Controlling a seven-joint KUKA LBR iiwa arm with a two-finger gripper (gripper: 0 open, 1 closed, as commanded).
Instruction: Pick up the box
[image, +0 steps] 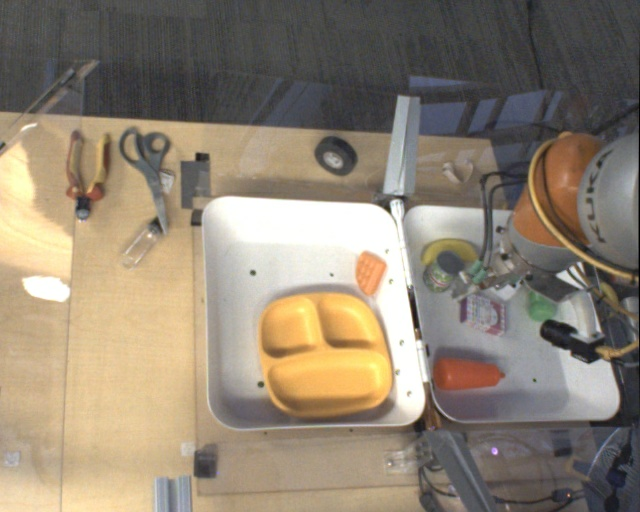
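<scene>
The box (484, 315) is small and flat, white with pink and purple print. It lies on the floor of the right bin (530, 400), near the bin's middle. My gripper (477, 279) reaches in from the right and hangs just above the box's far edge, over the bin's back left part. Nothing shows between its tips. The grey arm with its orange band (562, 180) covers the bin's back right corner.
In the right bin lie a yellow-green ring-shaped object (446, 255) at the back left, an orange carrot-like toy (467, 375) at the front and a green item (545, 302) at the right. The left bin (230, 300) holds a yellow divided tray (325, 352) and a small orange piece (371, 270).
</scene>
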